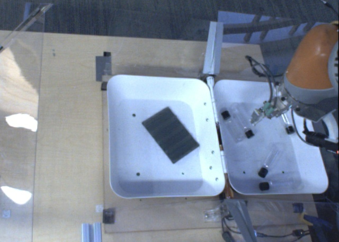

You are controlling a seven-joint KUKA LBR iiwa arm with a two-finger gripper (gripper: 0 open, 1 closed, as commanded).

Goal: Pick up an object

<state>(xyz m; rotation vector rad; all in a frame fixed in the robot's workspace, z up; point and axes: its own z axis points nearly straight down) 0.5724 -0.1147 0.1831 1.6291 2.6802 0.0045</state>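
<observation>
A dark grey rectangular pad (170,134) lies flat and turned at an angle in the middle of the left bin (122,182). The right bin (312,182) holds several small black pieces, among them one (225,114) near its left wall, one (249,133) further in and one (262,172) toward the front. Faint clear shapes lie around them. My gripper (266,111) hangs over the upper middle of the right bin, just right of and above the piece further in. The grey wrist with its orange band (312,61) hides the bin's far right corner.
A metal bracket (213,50) stands behind the seam between the two bins. A small dark block (104,66) sits on the wooden bench off the left bin's back left corner. Cables (265,74) trail along the arm.
</observation>
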